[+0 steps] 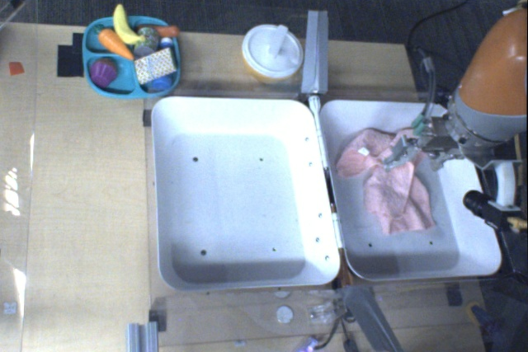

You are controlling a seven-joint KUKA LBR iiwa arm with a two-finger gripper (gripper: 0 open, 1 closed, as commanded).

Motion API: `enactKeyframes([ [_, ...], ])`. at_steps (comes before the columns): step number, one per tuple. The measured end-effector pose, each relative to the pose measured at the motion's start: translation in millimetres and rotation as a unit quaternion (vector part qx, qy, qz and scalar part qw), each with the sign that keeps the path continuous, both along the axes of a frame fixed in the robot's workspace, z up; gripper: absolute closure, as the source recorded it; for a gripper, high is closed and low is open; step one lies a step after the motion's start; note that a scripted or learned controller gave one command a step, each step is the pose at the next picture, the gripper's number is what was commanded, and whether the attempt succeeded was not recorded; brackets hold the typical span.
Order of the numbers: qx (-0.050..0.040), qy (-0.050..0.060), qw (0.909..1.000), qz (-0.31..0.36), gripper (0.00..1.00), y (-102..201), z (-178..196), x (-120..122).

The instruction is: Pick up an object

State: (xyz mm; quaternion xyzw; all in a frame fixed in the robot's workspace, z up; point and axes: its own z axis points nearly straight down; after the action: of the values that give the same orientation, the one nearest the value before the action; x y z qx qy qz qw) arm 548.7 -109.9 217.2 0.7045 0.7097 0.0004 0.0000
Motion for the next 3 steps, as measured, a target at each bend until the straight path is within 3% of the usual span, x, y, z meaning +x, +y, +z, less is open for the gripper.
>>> enactKeyframes([
  [1,0.0001,0.000,0.9952,0.098,0.00,-24.2,-98.6,18.7],
  [2,-0.0047,-0.009,0.9864,0.164,0.00,8.4,-125.7,1.3],
  [3,-0.0075,-0.015,0.9862,0.164,1.00,7.9,-114.7,5.9],
])
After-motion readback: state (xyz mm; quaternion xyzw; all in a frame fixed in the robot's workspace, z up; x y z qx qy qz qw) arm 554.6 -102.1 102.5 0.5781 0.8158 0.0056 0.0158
